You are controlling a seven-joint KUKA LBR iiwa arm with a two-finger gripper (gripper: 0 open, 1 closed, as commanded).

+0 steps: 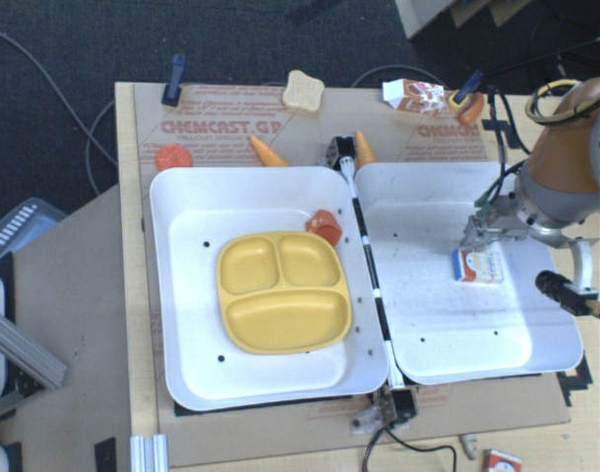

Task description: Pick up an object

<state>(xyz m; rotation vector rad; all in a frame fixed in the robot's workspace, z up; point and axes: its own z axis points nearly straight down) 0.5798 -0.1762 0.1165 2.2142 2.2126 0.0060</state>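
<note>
The arm (pixel 566 160) comes in from the right edge of the frame, its orange band at the upper right and its grey wrist bending down over the right bin (pixel 428 347). The claw (pixel 484 232) hangs low in the right-centre of the frame, directly above the upper edge of a small white carton (pixel 478 265) with red and blue print, which lies flat on the floor of the right bin. The claw's tip sits at the carton's top edge and looks to be touching or nearly touching it, but whether it is wide, narrow or closed on anything cannot be told from this slanting look down, as the metal parts blur together; the carton shows below the claw, not plainly between its parts. The left bin (pixel 182 264), in the centre-left of the frame, holds a yellow divided plate (pixel 282 293) lying flat, and a small red piece (pixel 326 226) lies just beside the plate's upper right corner, near the wall between the two bins. Well apart from the claw, along the top of the bench above the bins, lie a slice of toy bread (pixel 303 90), an orange carrot-like piece (pixel 269 152), a red round piece (pixel 172 155) at the upper left, a blue clip (pixel 173 79), and a white and orange packet (pixel 415 95) toward the upper right.
</note>
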